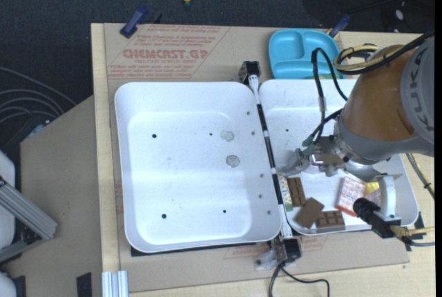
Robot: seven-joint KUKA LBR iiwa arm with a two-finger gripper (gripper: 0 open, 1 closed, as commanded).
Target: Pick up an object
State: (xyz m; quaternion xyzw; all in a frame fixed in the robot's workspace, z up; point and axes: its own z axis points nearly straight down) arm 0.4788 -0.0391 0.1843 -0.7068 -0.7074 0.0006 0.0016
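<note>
Dark carpet around wooden desk (173, 54) with two white bins; left bin (190, 164) beside right bin (290, 106); arm (383, 109) covers much of right bin; claw (307, 157) low over its left side, too blurred and hidden to tell its state; brown chocolate bars (311, 209) at front near divider; red-white packet (350, 190) and yellow piece (373, 186) partly hidden; blue tray (297, 54) behind.

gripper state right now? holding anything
gripper: low in the right bin, beside the brown bars; open or closed cannot be told, and nothing visibly sits between its tips.
</note>
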